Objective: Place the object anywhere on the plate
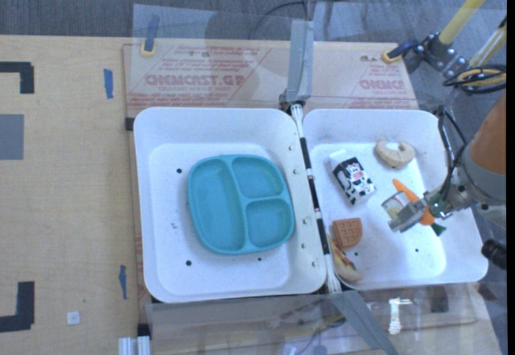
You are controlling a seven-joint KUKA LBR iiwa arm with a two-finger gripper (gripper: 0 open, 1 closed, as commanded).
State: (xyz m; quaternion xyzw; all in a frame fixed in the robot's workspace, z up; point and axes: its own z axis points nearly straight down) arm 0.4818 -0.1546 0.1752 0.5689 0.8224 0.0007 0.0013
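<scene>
1. Layout. The teal three-compartment plate (240,204) lies flat in the left bin (161,130). All loose items sit in the right bin (460,263): a tan ring-shaped bread piece (394,154) near the far wall, a cow-print carton (354,180) lying on its side, a brown waffle-like square (347,230), and below it a pale item (346,265) against the centre wall, too small to ID.

2. Task obj. Judged to be the small orange carrot-like piece (405,187), since it is the item at the tool. It lies on a slant in the right bin, well apart from the plate, with the centre wall between them.

3. Tool state. The gripper (400,212) sits low over the bin, touching or overlapping the carrot's lower end. Apart, together or clamped: cannot tell, because the orange merges with the metal at this res. Do not assume a hold.

4. Handling (est.). The obj. looks light, rigid and prob. smooth plastic. Its tapered, round section is apt to roll or squirt out under an off-centre pinch. Not fragile.

5. Grip pt. (rec.). Take it across the thick mid-section, square to its long axis. Avoid the thin tip.

6. Risk. A slip during the lift over the centre wall drops the obj. short of the plate.
</scene>
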